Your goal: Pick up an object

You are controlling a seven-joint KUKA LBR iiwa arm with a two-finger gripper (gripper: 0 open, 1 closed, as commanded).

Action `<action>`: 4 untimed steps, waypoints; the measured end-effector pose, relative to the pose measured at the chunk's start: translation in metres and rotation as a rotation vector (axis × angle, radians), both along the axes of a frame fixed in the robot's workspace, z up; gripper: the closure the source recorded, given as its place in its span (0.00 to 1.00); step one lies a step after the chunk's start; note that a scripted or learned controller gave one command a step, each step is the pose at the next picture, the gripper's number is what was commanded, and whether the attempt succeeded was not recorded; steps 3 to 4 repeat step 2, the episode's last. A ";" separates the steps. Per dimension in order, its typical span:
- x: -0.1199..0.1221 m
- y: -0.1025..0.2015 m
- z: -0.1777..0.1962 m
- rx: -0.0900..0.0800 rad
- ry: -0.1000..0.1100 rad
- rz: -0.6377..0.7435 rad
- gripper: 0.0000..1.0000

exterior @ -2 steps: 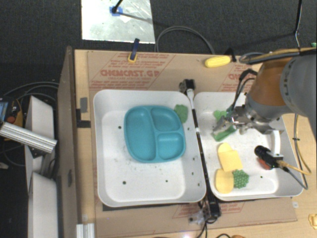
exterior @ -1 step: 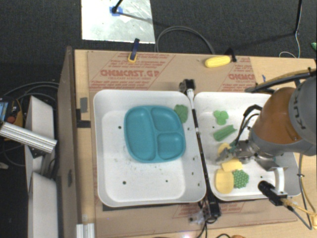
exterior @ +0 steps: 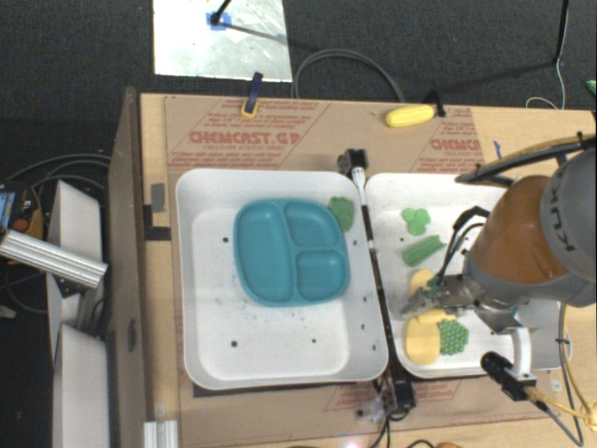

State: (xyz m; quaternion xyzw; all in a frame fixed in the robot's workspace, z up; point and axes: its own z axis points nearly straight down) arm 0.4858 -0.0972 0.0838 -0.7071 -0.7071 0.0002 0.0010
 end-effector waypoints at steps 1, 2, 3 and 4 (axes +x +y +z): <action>0.002 0.000 0.010 -0.001 -0.003 0.001 1.00; 0.063 0.035 0.106 -0.002 -0.016 0.010 1.00; 0.063 0.035 0.106 -0.002 -0.016 0.010 1.00; 0.063 0.035 0.106 -0.002 -0.016 0.010 1.00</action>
